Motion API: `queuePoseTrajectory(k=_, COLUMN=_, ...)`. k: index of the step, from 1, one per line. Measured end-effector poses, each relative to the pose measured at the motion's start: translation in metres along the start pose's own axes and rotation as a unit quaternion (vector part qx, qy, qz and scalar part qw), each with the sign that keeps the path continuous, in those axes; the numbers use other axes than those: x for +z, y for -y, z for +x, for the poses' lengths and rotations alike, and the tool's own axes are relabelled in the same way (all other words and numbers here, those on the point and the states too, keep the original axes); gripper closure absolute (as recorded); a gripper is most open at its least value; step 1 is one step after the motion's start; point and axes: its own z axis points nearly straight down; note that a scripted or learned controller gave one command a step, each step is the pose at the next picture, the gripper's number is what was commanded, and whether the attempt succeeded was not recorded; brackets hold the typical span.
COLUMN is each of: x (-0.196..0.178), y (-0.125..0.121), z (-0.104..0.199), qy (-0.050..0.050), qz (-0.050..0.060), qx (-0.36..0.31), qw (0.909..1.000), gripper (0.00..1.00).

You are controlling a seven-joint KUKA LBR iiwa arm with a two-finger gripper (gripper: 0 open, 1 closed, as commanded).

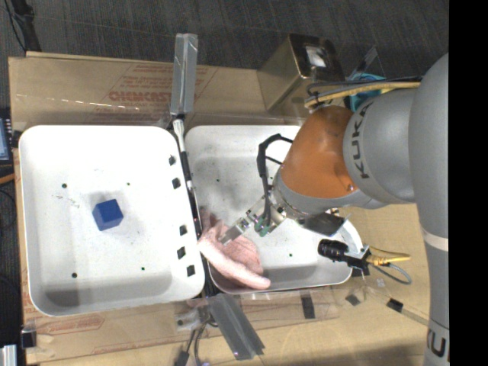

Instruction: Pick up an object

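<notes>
Two things sit within reach; we favour the pink cloth [231,256] bunched at the right bin's [229,151] front-left corner, soft, light, pinchable at a fold. Our claw [245,228] touches it, grip state unclear.

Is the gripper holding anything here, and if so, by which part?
Cannot be told: the gripper sits at the pink cloth's upper edge, grip unclear.

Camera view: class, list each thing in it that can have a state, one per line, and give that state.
Blue cube: resting flat in the left bin, apart from the walls.
Pink cloth: crumpled, lying in the right bin against its near-left corner.
Gripper: lowered to the cloth's upper edge.
</notes>
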Motion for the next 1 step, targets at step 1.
queuePoseTrajectory(k=1, x=0.0399, y=0.0121, z=0.0007, qy=-0.001, qz=0.0, qx=0.026, qw=0.9997, gripper=0.0)
